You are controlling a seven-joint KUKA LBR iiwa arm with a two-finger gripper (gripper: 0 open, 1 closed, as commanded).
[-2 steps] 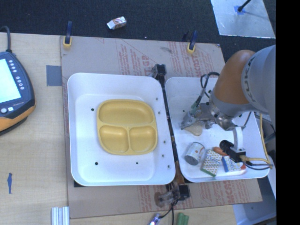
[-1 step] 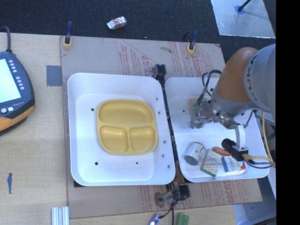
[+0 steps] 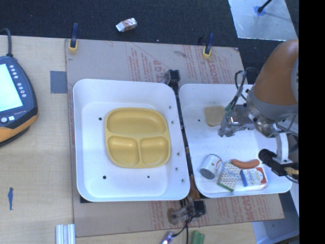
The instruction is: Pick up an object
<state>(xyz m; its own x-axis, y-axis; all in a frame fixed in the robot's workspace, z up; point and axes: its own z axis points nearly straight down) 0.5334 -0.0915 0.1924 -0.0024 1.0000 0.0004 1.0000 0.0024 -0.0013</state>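
The grey arm (image 3: pixel 274 85) with its orange band reaches in from the right over the right-hand bin (image 3: pixel 195 98). Its hand (image 3: pixel 227 128) hangs above the bin's upper middle, just beside a flat tan piece (image 3: pixel 214 115) that lies on the bin floor; whether it touches that piece cannot be told. Whether the hand is released or clenched cannot be told either, as metal parts blur together there, and nothing is seen held in it.

Along the near edge of the same bin lie a small silver can (image 3: pixel 209 165) on its side, a patterned packet (image 3: pixel 229 176), a red-and-white carton (image 3: pixel 252 177) and a sausage (image 3: pixel 245 163) just above the packet and carton.

The left bin (image 3: pixel 86 136) holds a yellow divided tray (image 3: pixel 137 136). On the surface at far left sits a control pendant (image 3: pixel 12 98).
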